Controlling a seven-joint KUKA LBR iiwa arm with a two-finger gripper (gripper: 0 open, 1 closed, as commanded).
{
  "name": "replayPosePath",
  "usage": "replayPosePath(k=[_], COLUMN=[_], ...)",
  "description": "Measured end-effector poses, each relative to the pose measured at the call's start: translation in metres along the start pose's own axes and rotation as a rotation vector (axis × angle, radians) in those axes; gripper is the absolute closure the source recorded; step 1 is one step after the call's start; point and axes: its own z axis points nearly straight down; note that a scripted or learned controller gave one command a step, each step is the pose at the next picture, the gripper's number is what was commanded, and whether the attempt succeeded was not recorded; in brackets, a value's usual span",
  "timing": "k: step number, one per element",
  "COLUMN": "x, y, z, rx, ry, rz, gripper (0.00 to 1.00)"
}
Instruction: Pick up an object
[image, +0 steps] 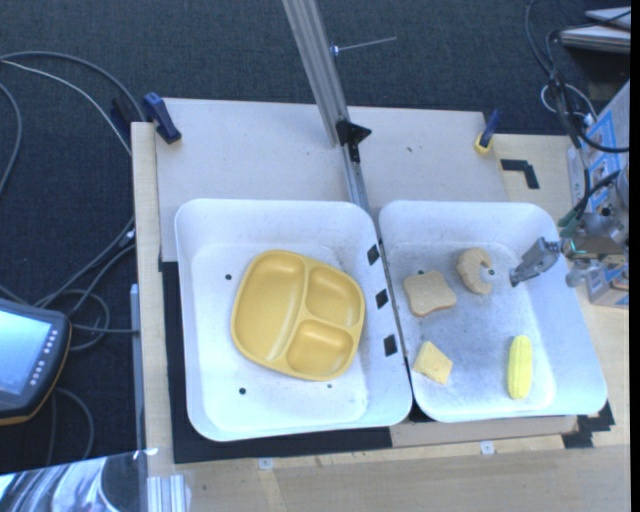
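The gripper (527, 268), its jaw state unreadable, hangs at the right bin's (575, 330) right edge, just beside the doughnut (475, 270), probably targeting it.

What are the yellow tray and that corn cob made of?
The yellow tray looks like moulded plastic: one even colour, rounded compartments, a soft sheen. The corn cob seems to be toy plastic too, uniformly bright yellow and smooth, though it is too small to be sure.
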Motion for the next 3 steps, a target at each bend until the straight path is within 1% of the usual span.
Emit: replayPosePath(k=[1,2,3], x=[0.0,0.0,0.004], y=[0.0,0.003,0.002], z=[0.0,0.062,0.105], rx=[-0.001,0.007,0.005], ry=[0.0,0.001,0.001], rz=[0.0,0.001,0.001], gripper=[0.0,0.0,0.0])
